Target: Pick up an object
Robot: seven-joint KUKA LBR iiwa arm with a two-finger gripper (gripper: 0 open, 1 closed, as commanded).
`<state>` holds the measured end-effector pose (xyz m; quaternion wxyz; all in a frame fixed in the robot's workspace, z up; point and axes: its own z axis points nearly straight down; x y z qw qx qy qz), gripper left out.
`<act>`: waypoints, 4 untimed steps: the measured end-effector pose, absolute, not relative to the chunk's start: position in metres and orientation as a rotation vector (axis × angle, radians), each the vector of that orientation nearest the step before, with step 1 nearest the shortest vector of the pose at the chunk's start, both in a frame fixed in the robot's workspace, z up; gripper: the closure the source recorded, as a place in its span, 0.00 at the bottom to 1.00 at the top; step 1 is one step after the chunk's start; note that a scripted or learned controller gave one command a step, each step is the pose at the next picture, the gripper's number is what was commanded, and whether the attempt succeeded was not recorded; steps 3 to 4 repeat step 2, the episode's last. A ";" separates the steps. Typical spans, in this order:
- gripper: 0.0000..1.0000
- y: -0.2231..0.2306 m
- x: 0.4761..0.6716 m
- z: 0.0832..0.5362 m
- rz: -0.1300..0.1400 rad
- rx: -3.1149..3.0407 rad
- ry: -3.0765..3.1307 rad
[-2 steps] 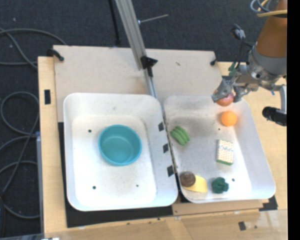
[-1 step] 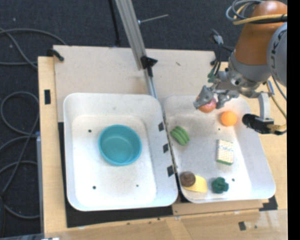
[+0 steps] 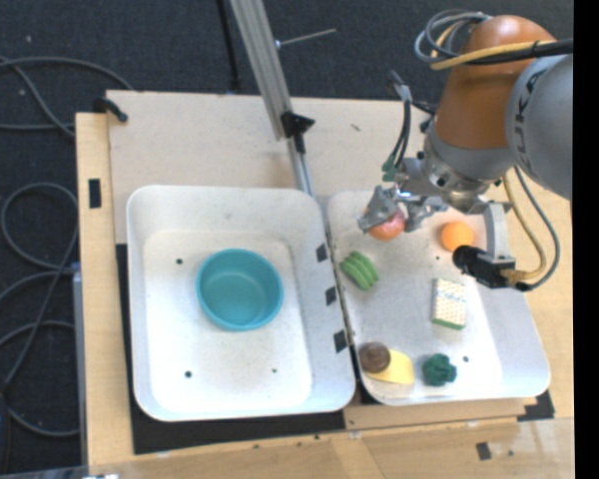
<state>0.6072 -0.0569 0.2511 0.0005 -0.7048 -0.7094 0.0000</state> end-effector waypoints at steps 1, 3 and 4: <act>1.00 -0.001 0.595 0.239 0.001 -2.214 -2.228; 1.00 0.050 0.579 0.250 -0.003 -2.210 -2.230; 1.00 0.050 0.579 0.250 -0.003 -2.210 -2.230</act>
